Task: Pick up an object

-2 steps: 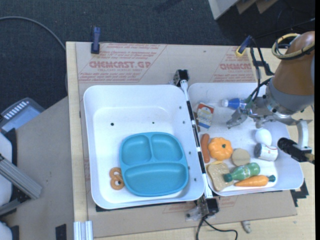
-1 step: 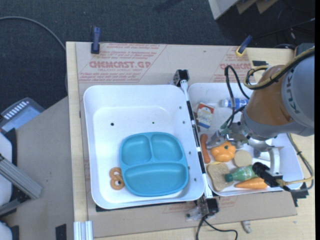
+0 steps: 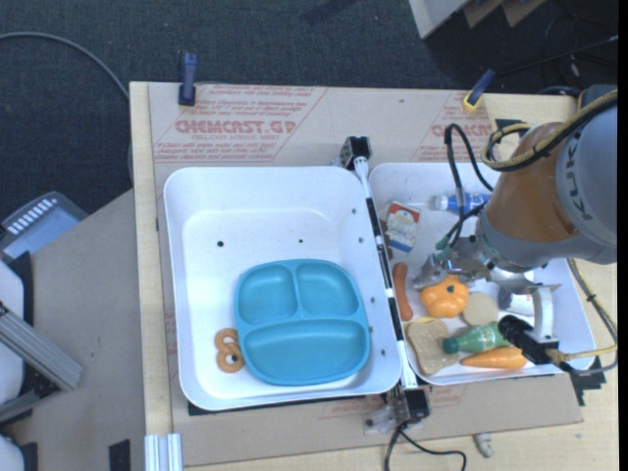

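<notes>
Camera view, entry one: claw (image 3: 449, 267) hung low in the right bin (image 3: 579, 302), just above the pumpkin (image 3: 446, 299). Whether it was spread or pressed together I could not tell. I judged the pumpkin the target: descend straight and close across its widest part. Crowding it: sausage (image 3: 402, 292), bun (image 3: 481, 309), bread (image 3: 428, 347), green bottle (image 3: 476, 340), carrot (image 3: 496, 359). Left bin (image 3: 196, 214), well apart: blue tray (image 3: 299, 322), pretzel (image 3: 230, 349).

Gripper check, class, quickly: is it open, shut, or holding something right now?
Gripper: cannot be told; it sits low in the right bin above the orange pumpkin toy.
</notes>
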`<state>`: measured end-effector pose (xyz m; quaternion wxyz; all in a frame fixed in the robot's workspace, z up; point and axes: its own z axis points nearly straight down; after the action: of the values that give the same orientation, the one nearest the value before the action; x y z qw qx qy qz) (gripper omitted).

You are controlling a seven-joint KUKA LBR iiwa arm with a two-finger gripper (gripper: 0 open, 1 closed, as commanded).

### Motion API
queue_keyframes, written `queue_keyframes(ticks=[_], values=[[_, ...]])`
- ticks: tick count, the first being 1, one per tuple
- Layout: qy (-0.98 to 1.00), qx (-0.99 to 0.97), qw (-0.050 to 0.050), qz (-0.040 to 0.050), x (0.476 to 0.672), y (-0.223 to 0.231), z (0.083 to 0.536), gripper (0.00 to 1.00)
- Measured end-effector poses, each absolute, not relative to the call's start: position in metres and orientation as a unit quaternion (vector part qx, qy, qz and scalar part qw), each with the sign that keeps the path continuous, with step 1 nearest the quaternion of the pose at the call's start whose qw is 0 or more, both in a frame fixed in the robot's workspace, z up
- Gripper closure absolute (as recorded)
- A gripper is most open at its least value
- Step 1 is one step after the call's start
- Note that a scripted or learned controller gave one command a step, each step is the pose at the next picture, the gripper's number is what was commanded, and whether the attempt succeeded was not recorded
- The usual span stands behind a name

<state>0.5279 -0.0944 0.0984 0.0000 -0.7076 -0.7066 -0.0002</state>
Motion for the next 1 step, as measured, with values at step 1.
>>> queue_keyframes(ticks=[1], values=[[-0.707,-0.707,0.0,-0.0002,0.4793,-0.0493,0.207,1.0]])
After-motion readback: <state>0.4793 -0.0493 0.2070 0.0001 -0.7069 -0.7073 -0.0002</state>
